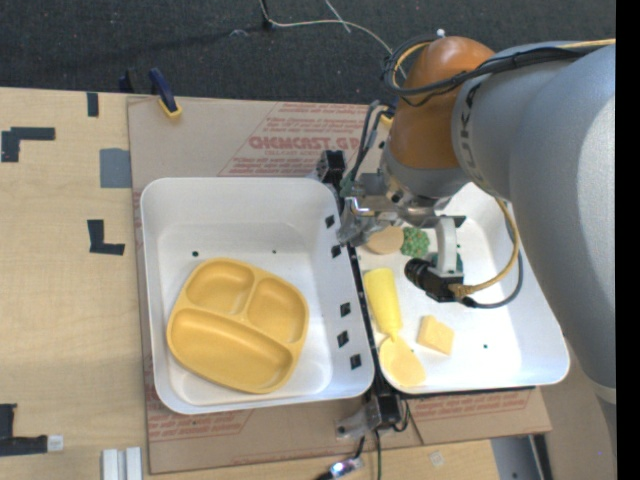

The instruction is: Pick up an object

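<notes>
the gripper [392, 230] is hovering low in the right bin [520, 353], just over a tan piece [384, 239] and green piece [416, 239]; its grip state cannot be told. it is seemingly reaching; next calls for closing and lifting.

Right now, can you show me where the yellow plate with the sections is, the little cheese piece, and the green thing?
yellow divided plate [238, 324]: camera view, on the ridge between its compartments.
cheese wedge [435, 335]: camera view, middle of its top face.
green toy [416, 239]: camera view, on its leafy part under the gripper.
</notes>
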{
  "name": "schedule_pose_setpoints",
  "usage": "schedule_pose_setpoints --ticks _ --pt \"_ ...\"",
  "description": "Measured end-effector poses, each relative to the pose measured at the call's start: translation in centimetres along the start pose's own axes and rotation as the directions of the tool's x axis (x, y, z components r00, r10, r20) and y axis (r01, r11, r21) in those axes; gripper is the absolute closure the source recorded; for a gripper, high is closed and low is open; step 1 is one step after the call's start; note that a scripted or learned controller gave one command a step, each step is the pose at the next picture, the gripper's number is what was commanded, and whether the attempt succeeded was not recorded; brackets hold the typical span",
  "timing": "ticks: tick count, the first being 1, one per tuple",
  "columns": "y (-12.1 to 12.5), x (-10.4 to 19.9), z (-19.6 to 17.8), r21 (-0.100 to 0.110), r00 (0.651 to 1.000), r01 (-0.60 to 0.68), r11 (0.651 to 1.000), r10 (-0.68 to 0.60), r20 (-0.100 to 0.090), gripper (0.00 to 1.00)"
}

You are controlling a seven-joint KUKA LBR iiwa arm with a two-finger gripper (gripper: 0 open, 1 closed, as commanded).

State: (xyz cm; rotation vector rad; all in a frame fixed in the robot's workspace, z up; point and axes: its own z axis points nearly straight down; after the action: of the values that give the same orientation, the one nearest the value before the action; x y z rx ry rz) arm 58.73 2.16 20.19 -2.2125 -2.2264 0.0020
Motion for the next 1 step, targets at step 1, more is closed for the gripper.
schedule_pose_setpoints --ticks 1 --pt "1.94 4.71 -1.07 -0.002 1.000 0.000 1.000 0.000 0.000 1.00"
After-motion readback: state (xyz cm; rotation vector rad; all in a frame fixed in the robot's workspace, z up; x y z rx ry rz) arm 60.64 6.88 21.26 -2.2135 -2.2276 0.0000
